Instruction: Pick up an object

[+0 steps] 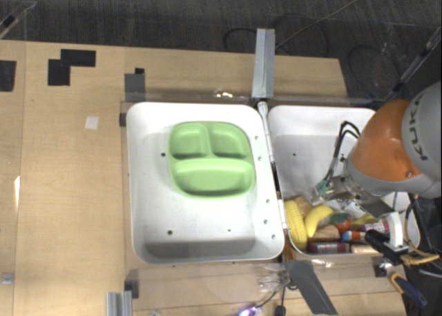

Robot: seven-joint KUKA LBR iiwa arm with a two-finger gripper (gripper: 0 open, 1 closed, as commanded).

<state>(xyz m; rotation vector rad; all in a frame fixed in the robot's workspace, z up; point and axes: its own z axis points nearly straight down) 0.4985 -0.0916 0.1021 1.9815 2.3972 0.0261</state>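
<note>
Several small objects are piled in the front corner of the right bin (304, 135). They include a yellow corn cob (295, 219), a yellow banana (318, 219), a reddish-orange piece (344, 225) and a dark, marker-like stick (330, 246) along the front wall. My gripper (333, 196) hangs low over this pile, just above the banana's upper end. The grey wrist and orange band (383, 149) rise behind it to the right. The arm hides part of the pile on the right.
The left bin (138, 190) holds a green divided plate (209, 158) lying flat toward its back half. A metal post (264, 66) stands behind the wall between the bins. Cables run beside the arm at the right.
</note>
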